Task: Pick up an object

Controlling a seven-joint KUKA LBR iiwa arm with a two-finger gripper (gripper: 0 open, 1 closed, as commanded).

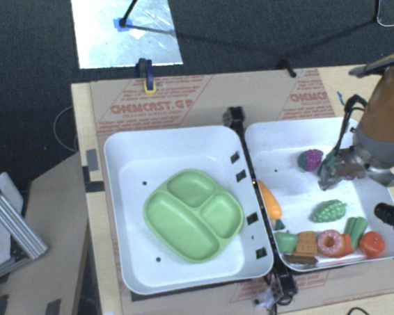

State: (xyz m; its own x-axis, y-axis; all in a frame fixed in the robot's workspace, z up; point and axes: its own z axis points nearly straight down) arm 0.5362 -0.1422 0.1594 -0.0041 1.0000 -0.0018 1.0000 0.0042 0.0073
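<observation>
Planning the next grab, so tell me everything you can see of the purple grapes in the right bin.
The purple grapes are a small, bumpy toy bunch, plastic-looking, with a yellow-green bit on the left end. They lie on the floor of the right bin, in its upper half, apart from the other toy food. The gripper hangs just to their lower right; contact cannot be judged.

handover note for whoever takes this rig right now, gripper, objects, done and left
Gripper: low in the right bin, beside the purple grapes; nothing visibly between its fingers.
Objects: green grapes, donut, tomato and carrot all lie in the right bin. The green divided plate sits in the left bin.
Done: no object lifted.
Left: grasp one and raise it.
</observation>
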